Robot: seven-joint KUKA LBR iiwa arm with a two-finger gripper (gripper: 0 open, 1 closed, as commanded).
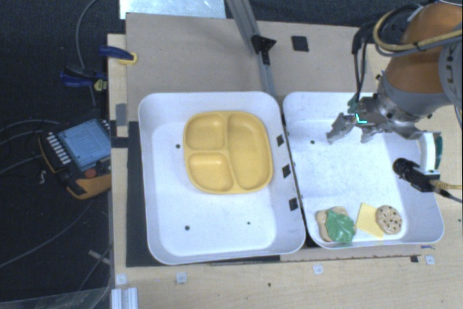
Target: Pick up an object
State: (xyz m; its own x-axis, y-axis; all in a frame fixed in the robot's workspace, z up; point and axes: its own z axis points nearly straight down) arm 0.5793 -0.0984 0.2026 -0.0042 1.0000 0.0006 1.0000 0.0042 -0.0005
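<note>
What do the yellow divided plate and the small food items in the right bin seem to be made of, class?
Yellow divided plate: likely moulded plastic, smooth with a soft sheen and rounded compartment ridges. Green leafy piece, yellow wedge and cookie: probably plastic or rubber toy food, going by flat, uniform colours; too small to be sure.

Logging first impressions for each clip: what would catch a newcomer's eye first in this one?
The yellow divided plate stands out most, lying alone in the left bin. Next comes the grey and orange arm reaching in from the right, its gripper over the upper part of the right bin. Along that bin's near edge sit a green toy, a yellow wedge and a cookie, well apart from the gripper.
</note>
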